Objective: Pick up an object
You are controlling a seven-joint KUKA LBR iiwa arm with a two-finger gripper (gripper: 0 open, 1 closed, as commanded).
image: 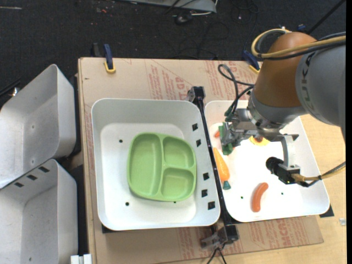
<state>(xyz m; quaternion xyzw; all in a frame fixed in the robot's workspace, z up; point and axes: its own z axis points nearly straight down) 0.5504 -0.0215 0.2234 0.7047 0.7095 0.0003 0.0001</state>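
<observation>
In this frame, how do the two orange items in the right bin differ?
The carrot is a lighter orange and tapered, lying along the right bin's left wall; the sausage is redder, round-ended and slightly curved, lying farther right on the bin floor. The carrot lies close to the gripper; the sausage lies apart. Both are elongated and lie flat.

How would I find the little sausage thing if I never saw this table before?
Look in the right-hand white bin, the one the arm reaches over. Near its front edge lies the sausage, short, curved and reddish-orange. The carrot by the bin's left wall is longer, pointier and brighter orange.
</observation>
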